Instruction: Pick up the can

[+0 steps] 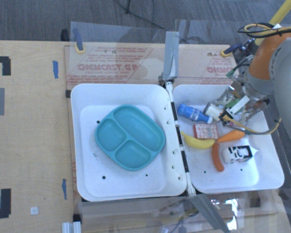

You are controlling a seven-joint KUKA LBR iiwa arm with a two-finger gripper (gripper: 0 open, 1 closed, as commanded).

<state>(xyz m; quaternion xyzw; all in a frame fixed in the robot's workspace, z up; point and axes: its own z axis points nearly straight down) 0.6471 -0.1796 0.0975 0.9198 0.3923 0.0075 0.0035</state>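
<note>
- Left bin (82, 178): one blue divided plate (130, 137) at its middle.
- Right bin (269, 176): one blue bottle (192, 113), one banana (198, 141), two carrots (217, 158); one can (205, 130) lies near the left edge.
- Gripper (228, 111) is up-right of the can, apart from it.

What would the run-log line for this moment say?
tool: over right bin, near blue bottle | can: not identified | banana, carrot in right bin | blue plate in left bin

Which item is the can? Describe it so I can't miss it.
Look in the right bin, at its upper left, near the divider. The can lies on its side there: a blue cylinder with a white end, above the banana and the small red-patterned packet.
</note>
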